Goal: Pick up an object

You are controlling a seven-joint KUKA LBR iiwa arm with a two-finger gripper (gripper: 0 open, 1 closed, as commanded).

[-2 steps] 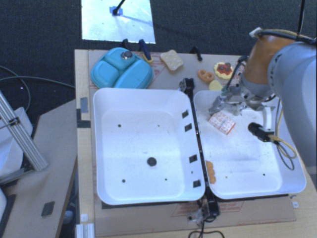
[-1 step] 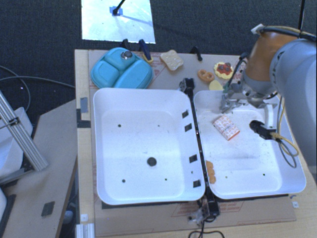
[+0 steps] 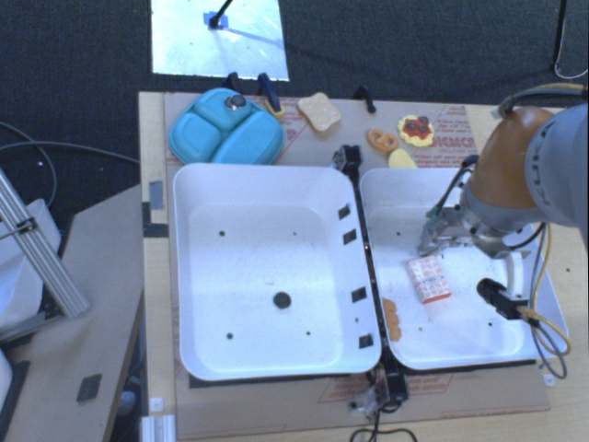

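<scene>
From my feed I see a dark, speckled carpet floor [image 3: 83, 53] around the worktop [image 3: 156, 274], which is pale wood with a brown printed cardboard sheet [image 3: 460, 122] lying on it. A bright, shiny square panel [image 3: 216, 26] lies on the floor beyond the worktop's far edge, glaring under the light. At the left stands a second pale surface [image 3: 92, 274] with a slanted aluminium rail [image 3: 37, 247] over it. A thin black cable [image 3: 69, 150] curves across the floor there.

Arm reached in from right; gripper [image 3: 440, 233] hung over right bin [image 3: 479, 348], just above a small red-and-white packet [image 3: 429, 278]. Left bin [image 3: 198, 247] held a small dark disc [image 3: 282, 299].
</scene>
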